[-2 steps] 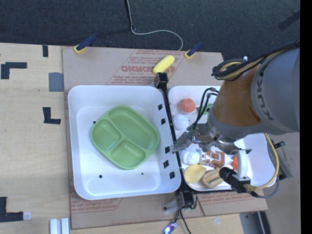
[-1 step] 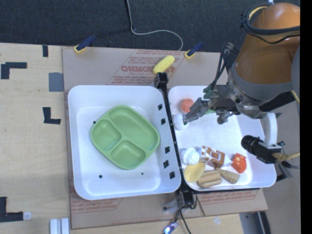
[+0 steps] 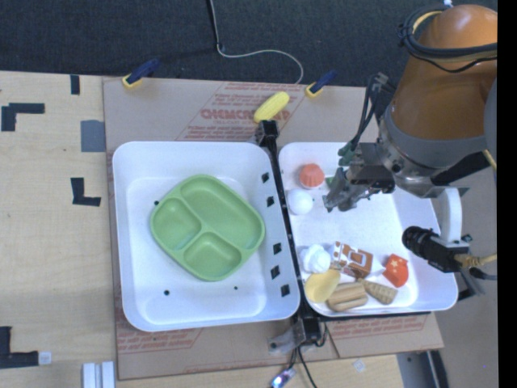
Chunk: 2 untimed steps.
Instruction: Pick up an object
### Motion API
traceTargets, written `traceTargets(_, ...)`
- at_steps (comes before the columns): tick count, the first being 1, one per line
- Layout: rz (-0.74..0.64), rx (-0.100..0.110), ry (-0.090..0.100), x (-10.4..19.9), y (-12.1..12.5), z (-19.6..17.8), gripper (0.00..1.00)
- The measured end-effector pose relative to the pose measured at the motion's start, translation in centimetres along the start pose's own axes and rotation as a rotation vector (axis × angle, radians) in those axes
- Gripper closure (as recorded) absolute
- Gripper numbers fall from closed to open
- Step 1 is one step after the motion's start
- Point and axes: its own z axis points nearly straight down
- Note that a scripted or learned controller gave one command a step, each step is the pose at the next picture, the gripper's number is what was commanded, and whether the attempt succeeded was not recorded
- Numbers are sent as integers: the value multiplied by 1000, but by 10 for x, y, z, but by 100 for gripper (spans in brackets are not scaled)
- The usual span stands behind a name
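- Dark carpet lies behind our bench, and a cardboard sheet [image 3: 234, 111] clipped at its far edge carries the two white bins side by side, presumably so they cannot slide while we reach in.
- We see the left bin [image 3: 133, 217] holding just a green divided plate [image 3: 208, 226], lying flat and slightly turned in the middle.
- All the small objects sit in the right bin [image 3: 420, 208]: an orange-red ball [image 3: 311, 175] and a white ball [image 3: 300, 203] close to the divider, well apart from a crowded group along the near edge.
- That group includes a white piece [image 3: 316, 259], a brown-and-white block [image 3: 352, 259], a yellow piece [image 3: 322, 285], a tan roll [image 3: 347, 298] and a red piece [image 3: 395, 271], touching or nearly so.
- Our gripper [image 3: 339, 194] hangs over the open middle of the right bin, just beside the two balls; whether its fingers are spread or closed we cannot tell, and nothing visibly sits between them.
- We judge the two separate balls the easier targets, since the huddled pieces leave little room for fingers.
- A yellow object [image 3: 271, 106] rests outside the bins on the cardboard.
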Motion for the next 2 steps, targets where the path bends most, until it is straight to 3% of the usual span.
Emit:
traceTargets(1, -2, -3, 2, 46, 0, -25, 100)
traceTargets(2, 1, -4, 2, 52, 0, -49, 100)
